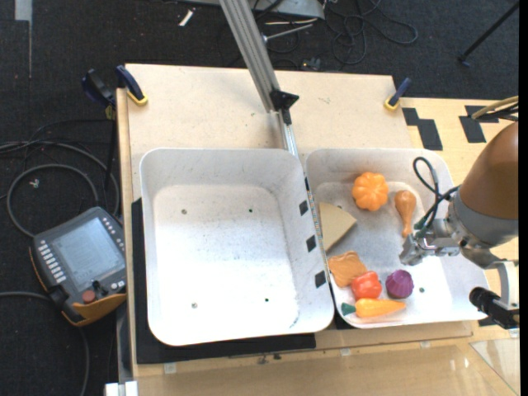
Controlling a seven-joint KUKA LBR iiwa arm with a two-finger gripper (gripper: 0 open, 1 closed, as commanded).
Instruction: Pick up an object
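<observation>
STAGE: approach, nothing lifted | GRIPPER: right of frame, low over right bin; finger state cannot be told | TARGET: purple object just below gripper, likely the pick | CLUSTER: tomato, carrot crowd it, limiting clearance | LEFT BIN: probable drop zone

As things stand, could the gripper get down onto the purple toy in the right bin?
Probably yes. The gripper hangs just above the purple toy, with bare bin floor between them; the red toy lies close on its far side.

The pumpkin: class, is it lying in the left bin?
No, the pumpkin lies in the right bin, near its far side beside the drumstick.
</observation>
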